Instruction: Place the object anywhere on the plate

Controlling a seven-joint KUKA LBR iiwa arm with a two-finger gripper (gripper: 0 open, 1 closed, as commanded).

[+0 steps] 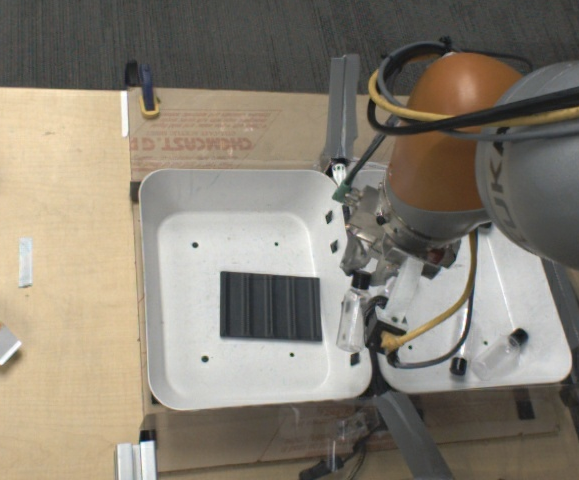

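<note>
Camera view shows the gripper (354, 320) over the seam between the bins; whether it grips anything, I cannot tell. Mirrored printing (unreadable) crosses the cardboard (209, 133) behind the dark ribbed plate (270, 306).

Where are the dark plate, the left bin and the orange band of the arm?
Plate (270, 305): camera view, middle of its ribbed top.
Left bin (169, 268): camera view, bare floor left of the plate.
Orange band (449, 133): camera view, middle of its rounded surface.

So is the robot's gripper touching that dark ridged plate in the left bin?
Apart. In the camera view the gripper hangs over the bins' shared edge, with bare white bin floor between it and the dark ridged plate.
</note>
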